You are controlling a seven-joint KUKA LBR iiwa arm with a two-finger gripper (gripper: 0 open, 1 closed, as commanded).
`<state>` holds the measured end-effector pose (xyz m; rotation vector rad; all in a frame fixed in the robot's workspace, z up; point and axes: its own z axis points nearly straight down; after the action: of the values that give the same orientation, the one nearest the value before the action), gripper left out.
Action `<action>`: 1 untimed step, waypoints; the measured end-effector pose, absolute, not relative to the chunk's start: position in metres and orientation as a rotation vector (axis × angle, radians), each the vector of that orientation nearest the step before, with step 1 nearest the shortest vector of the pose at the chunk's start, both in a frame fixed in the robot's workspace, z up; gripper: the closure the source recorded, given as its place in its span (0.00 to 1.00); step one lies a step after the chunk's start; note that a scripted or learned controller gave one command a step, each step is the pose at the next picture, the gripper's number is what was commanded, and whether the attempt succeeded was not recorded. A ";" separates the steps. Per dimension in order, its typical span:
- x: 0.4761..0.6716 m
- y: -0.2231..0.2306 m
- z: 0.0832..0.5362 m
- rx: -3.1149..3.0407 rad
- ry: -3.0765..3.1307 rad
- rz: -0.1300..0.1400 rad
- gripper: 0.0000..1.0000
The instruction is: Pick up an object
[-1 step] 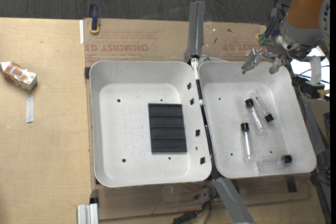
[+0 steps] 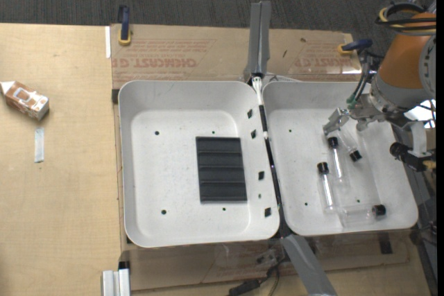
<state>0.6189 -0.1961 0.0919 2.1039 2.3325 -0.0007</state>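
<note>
At the right of the frame, the grey arm with its orange band (image 2: 409, 55) holds the end effector (image 2: 345, 118) low over the upper part of the right white bin (image 2: 291, 208); its opening cannot be told. Just below it lie clear plastic tubes with black caps (image 2: 331, 180). A black ribbed rectangular block (image 2: 221, 169) lies flat in the middle of the left white bin (image 2: 139, 149).

You have two white bins, left (image 2: 139, 149) and right (image 2: 291, 211), of smooth, faintly glossy plastic. The black ribbed block (image 2: 221, 169) looks matt. The clear tube (image 2: 335, 180) with black caps reads as glossy transparent plastic. The bench (image 2: 55, 218) is matt wood, and brown printed cardboard (image 2: 180, 59) lies behind the bins.
</note>
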 end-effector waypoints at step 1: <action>0.619 -0.197 0.101 2.107 2.328 0.000 1.00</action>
<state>0.6189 -0.1973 0.1014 2.1073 2.3280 0.0002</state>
